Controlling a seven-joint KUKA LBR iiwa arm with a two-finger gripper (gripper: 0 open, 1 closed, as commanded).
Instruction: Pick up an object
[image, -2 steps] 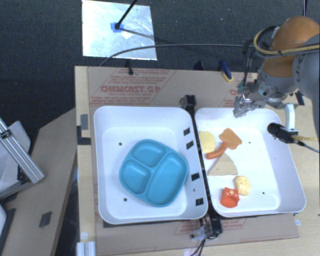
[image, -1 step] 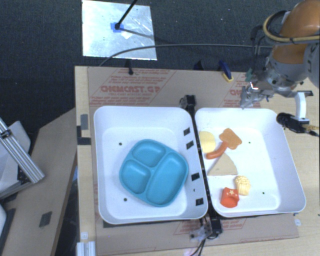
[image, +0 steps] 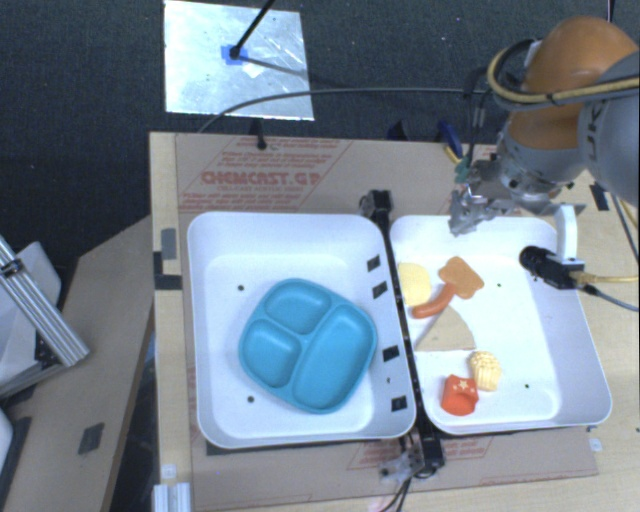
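Grey pincer (image: 467, 222), above bin rim (image: 470, 219)

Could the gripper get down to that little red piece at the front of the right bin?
Probably yes. The red piece lies uncovered on the bin floor, with only the corn cob close beside it. The gripper hangs above the bin's far edge.

In front of you, the left bin (image: 215, 300) holds a blue sectioned plate (image: 308, 343), lying flat near the middle. Both bins sit on a cardboard sheet (image: 270, 170) with red print. Beyond the bench, a shiny foil square (image: 238, 60) lies on dark carpet (image: 70, 110).
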